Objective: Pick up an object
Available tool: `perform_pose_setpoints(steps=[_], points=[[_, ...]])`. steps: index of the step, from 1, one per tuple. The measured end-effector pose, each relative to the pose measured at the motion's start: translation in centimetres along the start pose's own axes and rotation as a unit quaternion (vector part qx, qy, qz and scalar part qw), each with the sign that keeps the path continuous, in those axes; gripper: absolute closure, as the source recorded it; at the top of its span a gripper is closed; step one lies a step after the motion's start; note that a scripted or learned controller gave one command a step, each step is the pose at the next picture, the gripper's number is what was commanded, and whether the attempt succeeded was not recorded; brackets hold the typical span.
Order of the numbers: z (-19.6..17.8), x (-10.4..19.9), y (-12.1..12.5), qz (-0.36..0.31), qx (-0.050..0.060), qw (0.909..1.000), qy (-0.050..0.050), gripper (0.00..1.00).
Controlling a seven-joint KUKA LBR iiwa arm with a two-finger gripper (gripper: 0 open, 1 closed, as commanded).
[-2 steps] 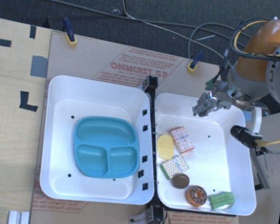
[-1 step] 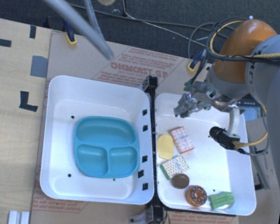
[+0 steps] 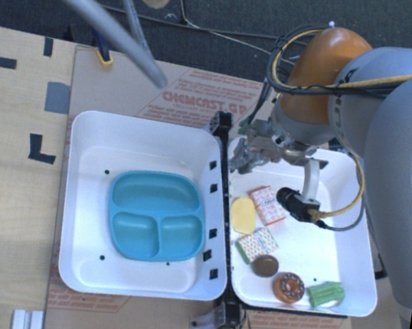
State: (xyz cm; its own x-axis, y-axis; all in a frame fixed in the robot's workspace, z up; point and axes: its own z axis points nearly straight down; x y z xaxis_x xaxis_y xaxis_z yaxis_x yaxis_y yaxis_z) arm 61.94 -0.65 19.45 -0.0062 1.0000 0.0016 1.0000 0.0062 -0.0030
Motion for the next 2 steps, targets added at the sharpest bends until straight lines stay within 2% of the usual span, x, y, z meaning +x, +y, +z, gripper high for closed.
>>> perform_pose_setpoints(steps=[1,2], points=[[-1.7,5.7,-1.3,-0.001,-0.001,1.0000,0.000,1.00],[-1.0,10.9,-2.9,0.000,0.000,1.0000,0.000,1.00]])
